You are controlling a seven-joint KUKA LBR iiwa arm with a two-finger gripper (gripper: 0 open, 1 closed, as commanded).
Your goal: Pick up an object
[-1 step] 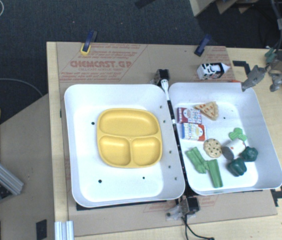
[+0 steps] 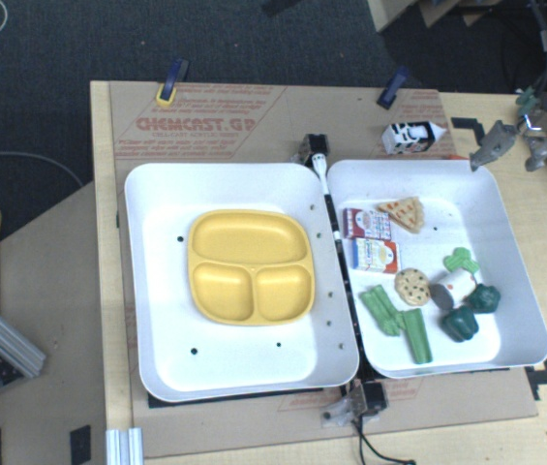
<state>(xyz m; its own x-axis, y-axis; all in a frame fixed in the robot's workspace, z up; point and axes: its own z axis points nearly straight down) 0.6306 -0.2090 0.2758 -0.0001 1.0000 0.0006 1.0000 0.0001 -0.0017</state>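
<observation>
The right bin (image 2: 505, 226) holds several toy foods. Among them are a pizza slice (image 2: 404, 213), two small cartons (image 2: 368, 224) (image 2: 378, 255), a cookie (image 2: 411, 286), green stalks (image 2: 384, 310) (image 2: 416, 334), a light green sprig (image 2: 460, 259), a grey and white piece (image 2: 447, 290) and dark green vegetables (image 2: 463, 324) (image 2: 486, 298). My gripper (image 2: 515, 150) hangs above the bench just beyond the bin's far right corner. It is open, with nothing between its fingers.
The left bin (image 2: 152, 260) holds a yellow divided plate (image 2: 251, 264). A black-and-white cow-patterned toy (image 2: 412, 136) lies on the bench behind the right bin. Clamps (image 2: 168, 83) (image 2: 392, 89) grip the board's far edge.
</observation>
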